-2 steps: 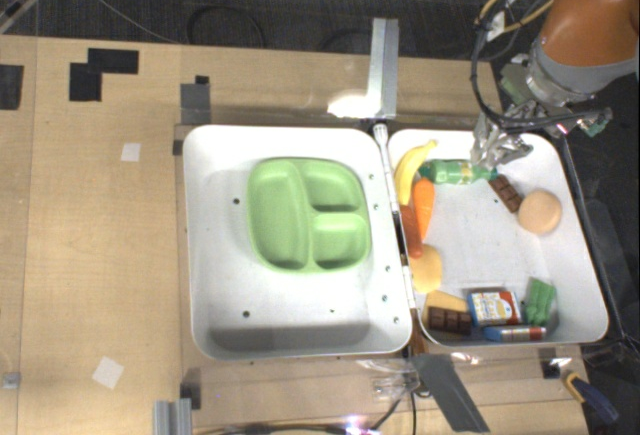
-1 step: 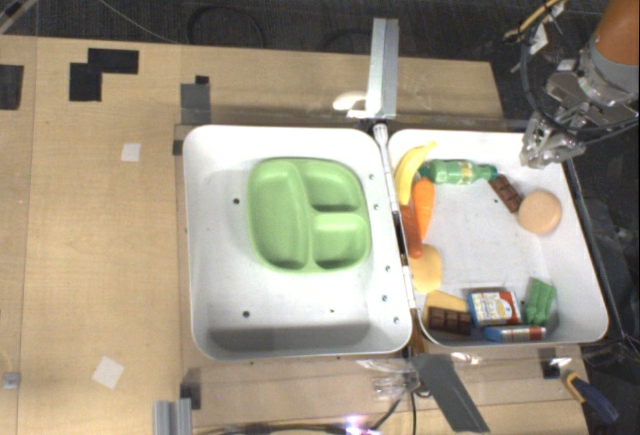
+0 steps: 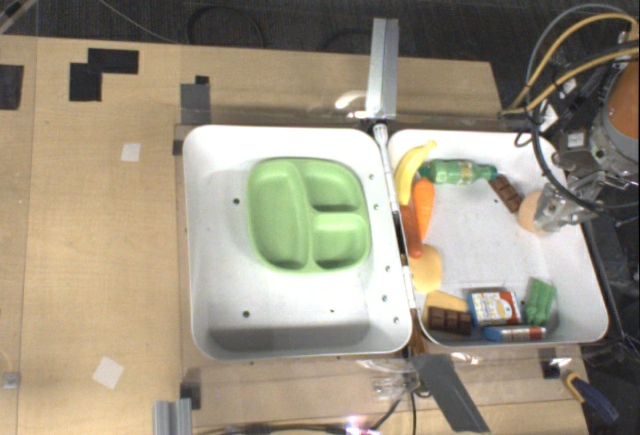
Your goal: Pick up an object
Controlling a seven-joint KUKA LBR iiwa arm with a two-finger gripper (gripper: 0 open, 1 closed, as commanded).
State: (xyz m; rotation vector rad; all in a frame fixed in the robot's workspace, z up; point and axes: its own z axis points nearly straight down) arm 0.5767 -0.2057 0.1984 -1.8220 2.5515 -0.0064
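Observation:
The right bin (image 3: 570, 268) holds several small objects. A banana (image 3: 407, 173), a green bottle (image 3: 458, 171) and a carrot (image 3: 422, 208) lie at its far left. A brown bar (image 3: 506, 193) lies beyond the middle. My gripper (image 3: 553, 213) hangs low over the bin's right side, right beside a tan round object (image 3: 529, 211) that it partly hides. Near the front edge lie a pale orange fruit (image 3: 427, 269), a dark chocolate block (image 3: 448, 321), a small printed box (image 3: 493, 305), a marker (image 3: 515, 332) and a green toy (image 3: 540, 301).
The left bin (image 3: 215, 313) holds a green divided plate (image 3: 306, 213). A metal divider (image 3: 392, 213) separates the bins. Cables (image 3: 560, 53) loop above the arm at the right. Bare white floor shows in the middle of the right bin.

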